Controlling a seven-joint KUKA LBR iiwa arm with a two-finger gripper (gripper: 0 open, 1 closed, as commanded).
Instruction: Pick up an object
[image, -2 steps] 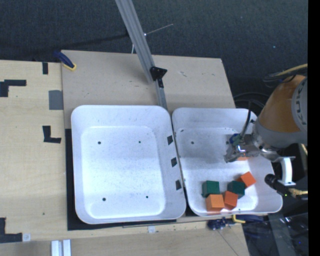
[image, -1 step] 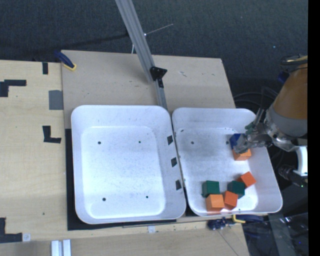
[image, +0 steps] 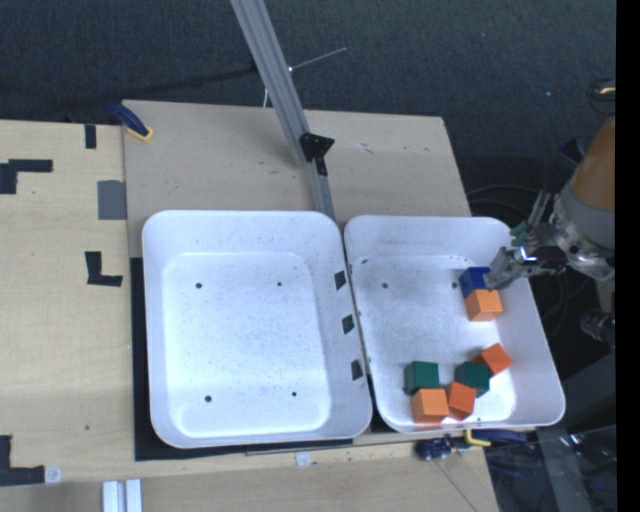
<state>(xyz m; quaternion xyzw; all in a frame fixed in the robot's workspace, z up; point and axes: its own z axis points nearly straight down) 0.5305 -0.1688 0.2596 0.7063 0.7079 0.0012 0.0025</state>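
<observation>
Arm over the right bin's far right side, near two blocks.

The gripper (image: 505, 268) hangs at the right edge of the right bin (image: 400, 240), just beside a blue block (image: 473, 279) that touches an orange block (image: 484, 304); whether its jaws are open or closed cannot be told. More orange and green blocks (image: 447, 388) cluster at the bin's near right corner. The left bin (image: 160, 240) sits alongside.
</observation>
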